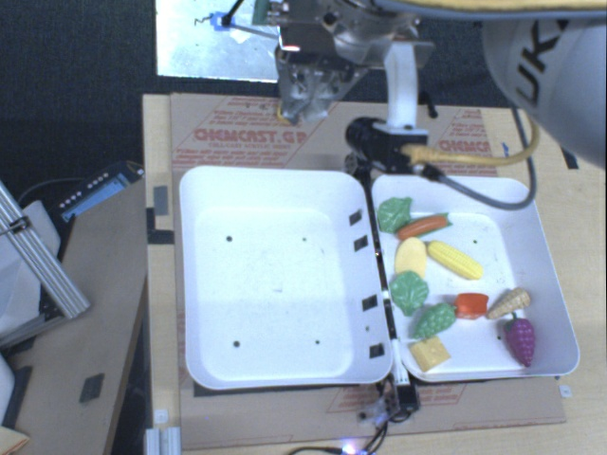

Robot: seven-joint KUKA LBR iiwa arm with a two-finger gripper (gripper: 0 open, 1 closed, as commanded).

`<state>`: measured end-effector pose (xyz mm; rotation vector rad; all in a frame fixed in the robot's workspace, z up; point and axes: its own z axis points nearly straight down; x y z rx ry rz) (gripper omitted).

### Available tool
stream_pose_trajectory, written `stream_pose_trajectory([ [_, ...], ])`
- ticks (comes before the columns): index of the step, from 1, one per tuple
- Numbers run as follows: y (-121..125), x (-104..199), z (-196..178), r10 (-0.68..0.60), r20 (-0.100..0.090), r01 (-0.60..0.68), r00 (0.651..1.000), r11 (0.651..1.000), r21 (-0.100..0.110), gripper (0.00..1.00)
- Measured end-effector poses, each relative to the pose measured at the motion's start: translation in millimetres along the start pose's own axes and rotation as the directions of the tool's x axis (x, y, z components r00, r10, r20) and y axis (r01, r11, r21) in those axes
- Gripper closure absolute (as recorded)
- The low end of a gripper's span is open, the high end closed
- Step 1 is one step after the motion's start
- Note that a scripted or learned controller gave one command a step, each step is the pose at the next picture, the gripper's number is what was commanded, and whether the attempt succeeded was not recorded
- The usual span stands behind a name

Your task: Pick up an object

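I count two white bins [275,183], nine toy foods at right, including one yellow corn [454,260]; gripper [305,91] state: cannot tell

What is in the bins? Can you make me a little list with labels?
left bin: white, nothing in it
right bin: white, holds toy food
carrot: near the far end, beside a green leafy piece
corn: yellow, middle
grapes: purple, near corner
cheese: yellow wedge, near edge
cone: tan, next to a red piece
gripper: up above the bench, behind the bins, holding nothing I can see
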<state>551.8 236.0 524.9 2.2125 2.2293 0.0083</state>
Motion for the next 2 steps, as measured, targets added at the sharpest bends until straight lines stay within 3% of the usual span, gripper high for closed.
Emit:
stream_pose_trajectory([
  [1,57.9,-9.1,-9.9,0.008,0.003,-0.008,1.000,1.000,0.000,1.00],
  [2,118.3,-119.2,-9.6,0.016,0.006,-0.016,1.000,1.000,0.000,1.00],
])
